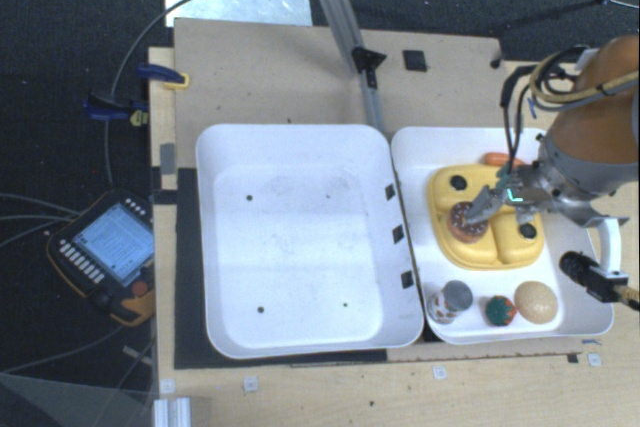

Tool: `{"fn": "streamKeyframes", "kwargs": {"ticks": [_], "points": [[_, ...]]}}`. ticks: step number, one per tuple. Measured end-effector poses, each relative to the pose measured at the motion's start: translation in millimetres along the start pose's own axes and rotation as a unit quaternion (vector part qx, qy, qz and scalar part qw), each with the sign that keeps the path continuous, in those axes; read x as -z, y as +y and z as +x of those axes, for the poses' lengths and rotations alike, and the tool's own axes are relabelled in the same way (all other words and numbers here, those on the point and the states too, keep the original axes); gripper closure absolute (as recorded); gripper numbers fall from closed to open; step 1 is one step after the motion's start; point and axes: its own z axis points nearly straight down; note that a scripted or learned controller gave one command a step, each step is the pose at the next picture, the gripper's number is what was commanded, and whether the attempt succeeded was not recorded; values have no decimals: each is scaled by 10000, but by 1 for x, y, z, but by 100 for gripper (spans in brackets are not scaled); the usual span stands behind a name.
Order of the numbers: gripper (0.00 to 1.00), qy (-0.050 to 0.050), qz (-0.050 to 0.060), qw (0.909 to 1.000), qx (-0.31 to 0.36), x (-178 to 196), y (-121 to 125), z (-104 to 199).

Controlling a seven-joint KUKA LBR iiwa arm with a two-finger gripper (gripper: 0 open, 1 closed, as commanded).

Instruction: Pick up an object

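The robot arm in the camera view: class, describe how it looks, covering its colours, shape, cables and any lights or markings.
The arm is a rounded grey body with a broad orange band above the wrist. Dark and yellowish cables loop over its upper side. The gripper is dark metal with slim fingers, and a small teal light glows beside it. A white bracket and a black cylindrical part stick out below the wrist.

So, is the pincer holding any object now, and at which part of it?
It cannot be told. The pincer sits low over the yellow object in the right bin, beside a small brown round piece, but no grip is clearly visible.
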Motion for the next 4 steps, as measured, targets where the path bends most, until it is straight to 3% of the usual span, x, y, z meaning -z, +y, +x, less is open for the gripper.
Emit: {"fn": "streamKeyframes", "kwargs": {"ticks": [1,3,4], "points": [[0,-1,-12,10000,2,1,1,0],[0,9,-18,10000,0,-104,-7,2],[0,25,-11,10000,-19,-111,-4,1]]}}
